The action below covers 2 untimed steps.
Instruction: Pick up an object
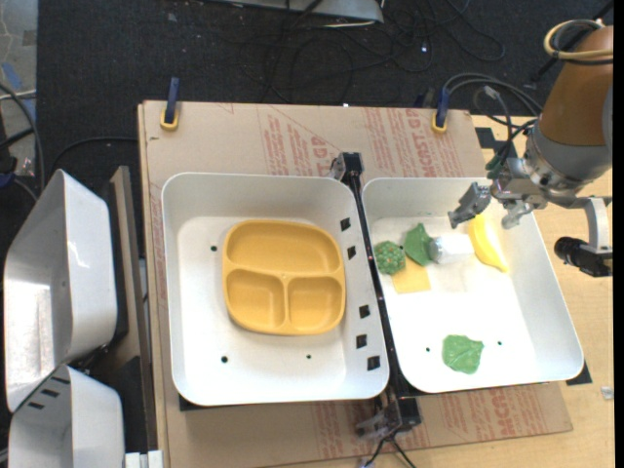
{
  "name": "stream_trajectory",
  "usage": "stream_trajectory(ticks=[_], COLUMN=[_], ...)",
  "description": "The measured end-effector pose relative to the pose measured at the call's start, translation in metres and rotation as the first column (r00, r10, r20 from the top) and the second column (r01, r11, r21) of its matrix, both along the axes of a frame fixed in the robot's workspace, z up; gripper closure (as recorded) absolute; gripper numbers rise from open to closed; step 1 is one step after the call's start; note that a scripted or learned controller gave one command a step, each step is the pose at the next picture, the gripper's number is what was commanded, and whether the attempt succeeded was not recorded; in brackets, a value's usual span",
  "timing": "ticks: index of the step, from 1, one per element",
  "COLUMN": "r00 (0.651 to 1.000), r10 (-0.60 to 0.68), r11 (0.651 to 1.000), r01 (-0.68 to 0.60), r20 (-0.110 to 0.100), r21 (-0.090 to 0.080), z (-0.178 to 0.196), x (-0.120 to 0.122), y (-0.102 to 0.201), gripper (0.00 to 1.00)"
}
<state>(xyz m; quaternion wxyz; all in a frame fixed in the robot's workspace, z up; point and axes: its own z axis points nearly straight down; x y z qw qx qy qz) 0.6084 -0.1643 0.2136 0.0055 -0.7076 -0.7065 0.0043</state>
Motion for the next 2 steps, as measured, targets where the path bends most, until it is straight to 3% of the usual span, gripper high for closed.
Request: stream_trajectory(ticks=[1, 2], r00=[1.0, 1.0], r10=[0.003, 0.001], r11=[1.0, 1.0], r01=[-0.003, -0.001], r20=[0.014, 0.011], r21=[-0.002, -0.002], z=[0.009, -0.046], x=[0.003, 0.01], y=[0.001, -0.006], gripper=[0.0, 0.0])
